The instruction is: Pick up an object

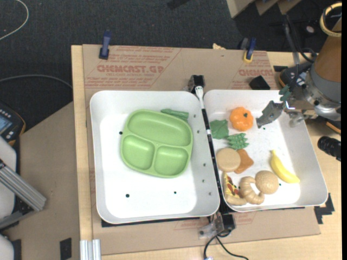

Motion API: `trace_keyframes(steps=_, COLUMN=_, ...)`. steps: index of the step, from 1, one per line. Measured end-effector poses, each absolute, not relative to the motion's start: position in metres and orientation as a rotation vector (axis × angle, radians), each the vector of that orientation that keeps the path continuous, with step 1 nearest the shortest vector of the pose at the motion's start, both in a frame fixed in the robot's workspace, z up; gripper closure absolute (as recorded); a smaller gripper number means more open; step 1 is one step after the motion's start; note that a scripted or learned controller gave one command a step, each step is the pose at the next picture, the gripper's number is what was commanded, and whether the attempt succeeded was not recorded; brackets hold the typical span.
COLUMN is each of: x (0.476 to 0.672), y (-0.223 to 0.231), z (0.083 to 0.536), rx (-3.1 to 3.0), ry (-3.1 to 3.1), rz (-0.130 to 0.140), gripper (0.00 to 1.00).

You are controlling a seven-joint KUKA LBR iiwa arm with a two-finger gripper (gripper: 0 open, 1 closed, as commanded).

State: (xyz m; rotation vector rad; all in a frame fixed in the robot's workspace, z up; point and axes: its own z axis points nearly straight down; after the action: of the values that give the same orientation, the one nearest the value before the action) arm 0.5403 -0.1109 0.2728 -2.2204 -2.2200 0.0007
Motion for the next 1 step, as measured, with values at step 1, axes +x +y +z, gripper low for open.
trace_keyframes(steps=1, x=0.4982, y=-0.0529, z=0.1791, rx=-2.208, ry=-2.217, rz=0.009, gripper=0.00)
